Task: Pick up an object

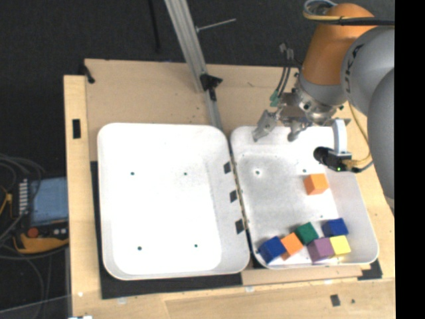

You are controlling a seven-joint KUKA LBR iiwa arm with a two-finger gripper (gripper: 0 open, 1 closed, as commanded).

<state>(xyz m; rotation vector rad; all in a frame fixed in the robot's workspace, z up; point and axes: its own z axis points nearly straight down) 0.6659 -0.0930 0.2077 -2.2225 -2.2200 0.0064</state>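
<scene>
Over the far end of the right bin [352,198] hangs the gripper [277,132], its two grey fingers [261,126] spread apart with nothing between them. They point down and toward the left, just above the bin's back rim, near the corner closest to the neighbouring bin. Behind them the arm [372,52] comes in from the right, thick and grey, with the orange band [329,42] sitting just above the wrist. Thin cables run down along the wrist.

Blocks lie well away from the fingers. One orange block [316,183] sits alone on the white floor toward the right side of the bin, about halfway along. The others are bunched at the near edge: a blue block [271,248] at the left, a second orange block [291,244] touching it, a green block [306,232] just behind that, then a purple block [322,248] and a yellow block [340,245] side by side, with another blue block [335,228] right behind the yellow one.

Beside it the left bin [133,145] shows a few small dark dots on its floor. Both bins rest on a tan wooden bench [146,92]. A slanted metal pole [189,38] rises from behind the seam between the bins. Off the bench to the left, on the dark floor, sit a blue box [50,201] and some tangled cables [16,178].
</scene>
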